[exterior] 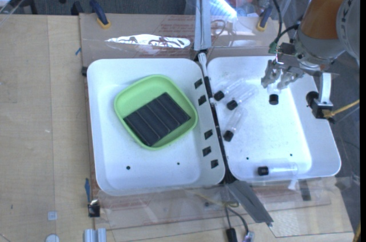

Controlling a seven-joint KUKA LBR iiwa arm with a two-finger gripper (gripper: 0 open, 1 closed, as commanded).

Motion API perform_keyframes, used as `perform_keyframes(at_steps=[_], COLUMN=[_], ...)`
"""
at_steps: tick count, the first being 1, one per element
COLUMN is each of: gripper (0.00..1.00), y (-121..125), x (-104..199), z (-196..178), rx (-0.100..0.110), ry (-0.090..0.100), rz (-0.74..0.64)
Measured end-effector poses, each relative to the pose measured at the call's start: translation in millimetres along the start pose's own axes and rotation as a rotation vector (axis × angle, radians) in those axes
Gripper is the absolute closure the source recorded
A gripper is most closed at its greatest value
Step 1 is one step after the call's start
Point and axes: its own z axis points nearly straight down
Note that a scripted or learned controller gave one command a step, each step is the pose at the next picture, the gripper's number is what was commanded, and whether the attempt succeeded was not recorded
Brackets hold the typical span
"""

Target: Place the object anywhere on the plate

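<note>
green plate point(155, 111) left bin point(106, 121) | tool point(278, 79) over right bin point(309, 143)

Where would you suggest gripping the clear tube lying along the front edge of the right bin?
Probably mid-body on the clear tube, coming straight down, fingers spanning its narrow width. It lies flat, its black cap at the left end, close to the bin's front wall.

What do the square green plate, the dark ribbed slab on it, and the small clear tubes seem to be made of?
Square green plate: likely matte plastic, uniform colour. Dark ribbed slab: perhaps rubber or foam, dull. Clear black-capped tubes: see-through glossy plastic or glass.
</note>
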Motion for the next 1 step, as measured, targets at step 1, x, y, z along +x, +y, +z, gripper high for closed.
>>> perform_keyframes(at_steps=[1], gripper=[0.00], y=[0.1], x=[0.0], z=[-0.2], rx=[0.000], ry=[0.000], rz=[0.000])
